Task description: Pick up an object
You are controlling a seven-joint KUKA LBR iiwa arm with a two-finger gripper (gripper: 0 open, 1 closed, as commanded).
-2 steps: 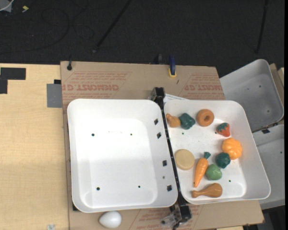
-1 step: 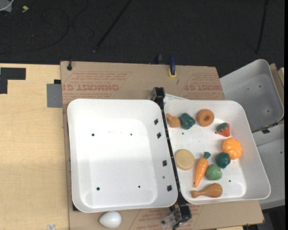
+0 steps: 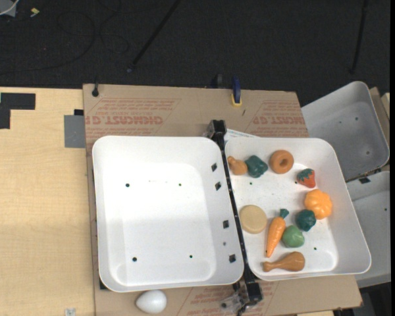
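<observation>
**Nothing chosen yet: toys wait in the right bin**

Two white bins sit side by side at mid-frame; the left bin (image 3: 112,176) has a bare floor, while the right bin (image 3: 345,196) carries all the toys; no item is lifted, so I judge the pick has not begun, and I cannot tell how the end effector stands.

Along the bin's upper edge lie a donut (image 3: 281,161), a dark green piece (image 3: 256,166) touching a small orange piece (image 3: 237,166), and a strawberry (image 3: 306,177) toward the right; lower down a pumpkin (image 3: 318,203) sits just above a teal piece (image 3: 306,220); a tan disc (image 3: 253,218) lies near the divider; a carrot (image 3: 274,236) leans against a green ball (image 3: 293,236); a drumstick (image 3: 285,263) lies near the lower edge; a white egg (image 3: 151,301) rests outside the bins at lower left.

The next move calls for choosing a target with free space around it; the donut or the drumstick looks easiest, since the carrot and ball touch.
</observation>
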